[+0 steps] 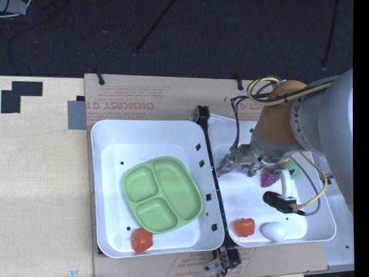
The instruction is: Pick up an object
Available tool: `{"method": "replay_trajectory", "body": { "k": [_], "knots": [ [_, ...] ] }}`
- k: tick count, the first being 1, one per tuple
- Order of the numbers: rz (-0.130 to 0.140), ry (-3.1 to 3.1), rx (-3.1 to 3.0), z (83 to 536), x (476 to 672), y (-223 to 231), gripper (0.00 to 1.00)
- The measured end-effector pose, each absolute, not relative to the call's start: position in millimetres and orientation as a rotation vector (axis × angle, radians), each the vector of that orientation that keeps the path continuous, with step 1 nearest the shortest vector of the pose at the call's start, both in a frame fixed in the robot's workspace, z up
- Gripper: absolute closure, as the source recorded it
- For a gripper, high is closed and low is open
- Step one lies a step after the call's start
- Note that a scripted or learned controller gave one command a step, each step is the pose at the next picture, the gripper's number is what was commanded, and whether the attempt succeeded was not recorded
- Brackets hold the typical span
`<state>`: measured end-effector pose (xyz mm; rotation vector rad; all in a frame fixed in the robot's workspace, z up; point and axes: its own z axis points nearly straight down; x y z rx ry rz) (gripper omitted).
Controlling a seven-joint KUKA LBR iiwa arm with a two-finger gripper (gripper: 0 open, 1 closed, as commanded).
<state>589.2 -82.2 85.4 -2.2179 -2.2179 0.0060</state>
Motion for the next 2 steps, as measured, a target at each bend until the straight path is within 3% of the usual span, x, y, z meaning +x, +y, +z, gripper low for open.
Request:
{"method": "replay_trajectory", "body": {
  "k": [1,2],
  "knots": [
    [0.005,-2.214,-2.222,97,589.6,-84,1.00],
    [-0.001,-2.222,-2.222,152,599.3,-82,1.00]
  ]
}}
